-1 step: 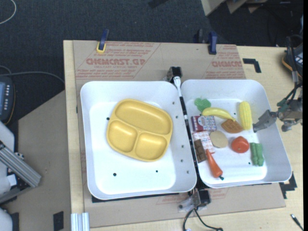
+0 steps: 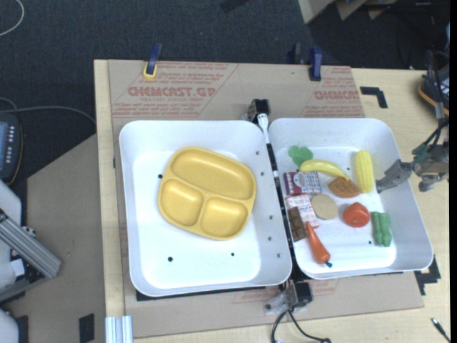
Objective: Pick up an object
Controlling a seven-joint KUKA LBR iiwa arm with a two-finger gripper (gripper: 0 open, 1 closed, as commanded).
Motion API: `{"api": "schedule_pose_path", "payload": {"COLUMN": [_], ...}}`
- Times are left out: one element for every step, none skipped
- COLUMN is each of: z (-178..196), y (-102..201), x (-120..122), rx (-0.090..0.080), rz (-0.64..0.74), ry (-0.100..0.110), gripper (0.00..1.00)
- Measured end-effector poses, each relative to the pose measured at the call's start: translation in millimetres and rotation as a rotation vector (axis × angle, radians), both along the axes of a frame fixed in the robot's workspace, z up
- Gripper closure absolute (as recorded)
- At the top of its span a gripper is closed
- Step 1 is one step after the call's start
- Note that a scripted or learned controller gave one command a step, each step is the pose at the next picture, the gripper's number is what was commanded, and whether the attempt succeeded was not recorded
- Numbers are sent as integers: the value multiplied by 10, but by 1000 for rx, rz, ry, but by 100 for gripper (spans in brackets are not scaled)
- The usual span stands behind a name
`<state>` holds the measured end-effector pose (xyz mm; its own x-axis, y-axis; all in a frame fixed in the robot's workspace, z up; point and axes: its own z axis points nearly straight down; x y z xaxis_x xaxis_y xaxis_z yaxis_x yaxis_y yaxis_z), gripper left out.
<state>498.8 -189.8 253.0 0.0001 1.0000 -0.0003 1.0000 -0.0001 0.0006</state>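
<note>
The right bin [image 2: 410, 252] holds several toy foods: a green leafy piece [image 2: 300, 153], a banana [image 2: 323, 168], a corn cob [image 2: 364, 170], a brown pastry [image 2: 344, 187], a red tomato [image 2: 356, 214], a green vegetable [image 2: 381, 229], a beige round piece [image 2: 324, 207], a carrot [image 2: 318, 244] and a small printed packet [image 2: 302, 183]. My gripper [image 2: 408, 171] hovers at the right bin's right rim, just right of the corn cob. Nothing shows in its grasp.
The left bin [image 2: 143, 256] holds a yellow divided plate [image 2: 207, 192]. A dark brown bar [image 2: 295, 221] lies beside the divider between the bins. Clamps [image 2: 151, 61] sit on the bench's far edge.
</note>
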Motion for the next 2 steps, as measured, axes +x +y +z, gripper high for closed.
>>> {"api": "schedule_pose_path", "payload": {"z": [-425, -865], "y": [-9, 45], "x": [1, 12], "rx": [3, 3], "rz": [0, 1], "ry": [6, 7], "gripper": [0, 0]}}
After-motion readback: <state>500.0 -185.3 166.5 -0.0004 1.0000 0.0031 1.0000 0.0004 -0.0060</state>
